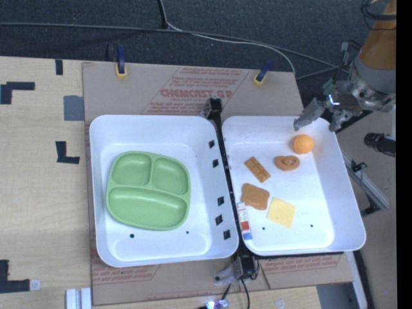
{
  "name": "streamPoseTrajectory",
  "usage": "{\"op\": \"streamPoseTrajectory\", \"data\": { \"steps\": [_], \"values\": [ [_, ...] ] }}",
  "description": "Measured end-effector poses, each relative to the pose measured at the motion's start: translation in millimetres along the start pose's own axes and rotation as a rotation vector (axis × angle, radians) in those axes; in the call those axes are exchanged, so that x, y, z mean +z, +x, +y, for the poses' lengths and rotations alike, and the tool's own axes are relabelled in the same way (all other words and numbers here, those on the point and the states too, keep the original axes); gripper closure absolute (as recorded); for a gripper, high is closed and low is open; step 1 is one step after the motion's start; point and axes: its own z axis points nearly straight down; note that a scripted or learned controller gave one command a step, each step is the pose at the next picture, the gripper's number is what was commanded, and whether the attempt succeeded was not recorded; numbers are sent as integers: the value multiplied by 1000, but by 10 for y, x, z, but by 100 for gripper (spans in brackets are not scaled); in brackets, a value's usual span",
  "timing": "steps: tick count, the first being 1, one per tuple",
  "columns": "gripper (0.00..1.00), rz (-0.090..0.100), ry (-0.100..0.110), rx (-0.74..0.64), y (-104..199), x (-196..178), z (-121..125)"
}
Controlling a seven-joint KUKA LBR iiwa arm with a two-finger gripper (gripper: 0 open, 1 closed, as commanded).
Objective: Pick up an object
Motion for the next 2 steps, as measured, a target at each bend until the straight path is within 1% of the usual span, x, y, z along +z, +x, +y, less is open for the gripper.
{"op": "streamPoseTrajectory", "data": {
  "steps": [1,2],
  "values": [
    [0,-3,-13,-3,6,-83,22],
    [0,-2,-7,-4,66,552,17]
  ]
}}
